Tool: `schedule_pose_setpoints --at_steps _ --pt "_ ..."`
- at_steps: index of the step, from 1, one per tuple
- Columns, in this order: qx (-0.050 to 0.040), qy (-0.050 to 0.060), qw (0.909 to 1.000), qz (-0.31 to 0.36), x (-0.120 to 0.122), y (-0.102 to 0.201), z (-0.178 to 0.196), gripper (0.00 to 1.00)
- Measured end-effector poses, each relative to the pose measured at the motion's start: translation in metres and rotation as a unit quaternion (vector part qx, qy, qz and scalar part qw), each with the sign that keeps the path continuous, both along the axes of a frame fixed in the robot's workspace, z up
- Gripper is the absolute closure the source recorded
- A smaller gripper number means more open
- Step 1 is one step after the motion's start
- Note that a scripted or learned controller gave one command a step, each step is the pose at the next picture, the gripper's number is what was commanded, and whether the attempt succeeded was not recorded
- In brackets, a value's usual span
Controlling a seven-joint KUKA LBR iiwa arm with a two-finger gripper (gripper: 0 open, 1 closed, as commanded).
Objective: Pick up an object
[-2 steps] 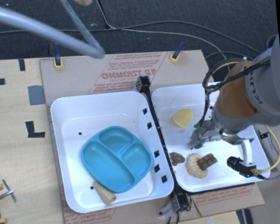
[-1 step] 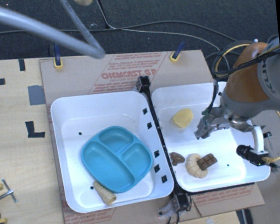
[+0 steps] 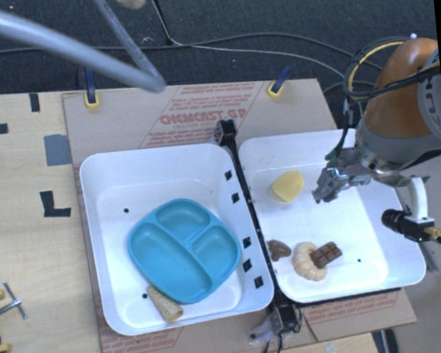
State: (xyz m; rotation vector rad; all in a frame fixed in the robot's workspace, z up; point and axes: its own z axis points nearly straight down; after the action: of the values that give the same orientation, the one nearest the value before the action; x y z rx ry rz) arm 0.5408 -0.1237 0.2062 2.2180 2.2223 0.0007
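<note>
Left bin [image 3: 96, 185]: I see a white shallow bin on the cardboard sheet, touching the right bin along a black divider.
Blue tray [image 3: 183, 248]: a three-compartment plate lying flat in the left bin, toward its near side.
Cone piece [image 3: 164, 303]: a tan, cone-like item lying just beside the tray's near-left edge, in the bin's front corner area.
Right bin [image 3: 372, 273]: the second white bin, where the gripper is working.
Brown lump [image 3: 279, 247]: a small dark brown item near the divider, just left of the pale pastry.
Yellow item [image 3: 287, 187]: a pale yellow rounded object in the far-left part of the right bin, near the gripper but apart from it.
Pale pastry [image 3: 305, 261]: a cream-coloured curled piece near the front, touching the chocolate-brown block [image 3: 326, 255].
Gripper [image 3: 325, 190]: I see it low over the right bin, just right of the yellow item; I cannot tell how its fingers stand, and I see nothing held.
Arm [image 3: 401, 106]: grey with its orange band, reaching in from the right.
</note>
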Motion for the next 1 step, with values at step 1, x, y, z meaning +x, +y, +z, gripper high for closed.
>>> schedule_pose_setpoints --at_steps 1 --pt "0.0005 0.001 1.0 0.0 0.0002 0.0002 0.01 1.0"
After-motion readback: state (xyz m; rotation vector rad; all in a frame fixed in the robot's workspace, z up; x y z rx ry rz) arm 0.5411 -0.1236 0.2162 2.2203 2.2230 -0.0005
